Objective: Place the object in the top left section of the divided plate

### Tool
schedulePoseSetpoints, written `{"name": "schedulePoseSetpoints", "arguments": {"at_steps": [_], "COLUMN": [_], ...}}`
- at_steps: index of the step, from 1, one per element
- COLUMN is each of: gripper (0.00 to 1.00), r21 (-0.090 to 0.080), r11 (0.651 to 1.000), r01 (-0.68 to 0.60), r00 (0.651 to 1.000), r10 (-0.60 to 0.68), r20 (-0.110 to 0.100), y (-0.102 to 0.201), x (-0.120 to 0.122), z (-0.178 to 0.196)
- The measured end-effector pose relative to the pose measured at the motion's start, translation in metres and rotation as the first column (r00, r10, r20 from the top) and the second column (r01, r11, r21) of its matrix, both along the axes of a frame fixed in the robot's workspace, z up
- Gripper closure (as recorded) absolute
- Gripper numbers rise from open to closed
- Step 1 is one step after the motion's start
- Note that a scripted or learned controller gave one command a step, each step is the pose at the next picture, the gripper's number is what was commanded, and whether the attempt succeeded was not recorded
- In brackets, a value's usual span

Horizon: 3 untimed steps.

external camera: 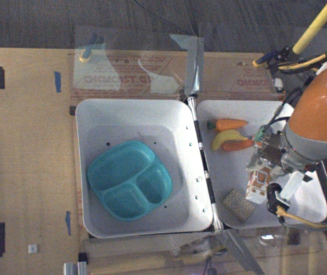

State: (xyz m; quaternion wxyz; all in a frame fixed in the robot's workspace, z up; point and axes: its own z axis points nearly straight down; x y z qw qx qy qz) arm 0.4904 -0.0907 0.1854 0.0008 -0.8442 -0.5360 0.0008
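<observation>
A teal divided plate [130,180] with three sections lies in the left bin [94,119], tilted a little in the view. My gripper [265,164] hangs over the middle of the right bin [232,110], below the arm's orange band. Directly under it lies a small white and orange carton [257,185], touching or nearly touching the gripper's lower end. The arm's body hides how the gripper meets the carton. An orange carrot [230,124], a yellow banana [226,138] and a second orange-red piece [237,145] lie together at the bin's far left.
A grey-brown sponge-like block [238,204] lies near the right bin's front edge. The ridge between the two bins [202,165] runs just left of the food items. Cables and a yellow rod [318,22] crowd the upper right.
</observation>
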Motion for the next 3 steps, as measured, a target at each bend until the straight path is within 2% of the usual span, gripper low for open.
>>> {"name": "schedulePoseSetpoints", "arguments": {"at_steps": [1,2,3], "gripper": [1.0,1.0,1.0], "r21": [0.001,-0.001,-0.002], "r11": [0.998,1.0,0.999], "r01": [0.064,0.003,0.038], "r00": [0.998,1.0,0.999], "r10": [-0.064,-0.003,-0.038], "r20": [-0.003,0.0,0.0], "y": [0.064,0.159,0.11], "x": [-0.012,-0.012,0.003], "z": [0.007,0.032,0.054]}}
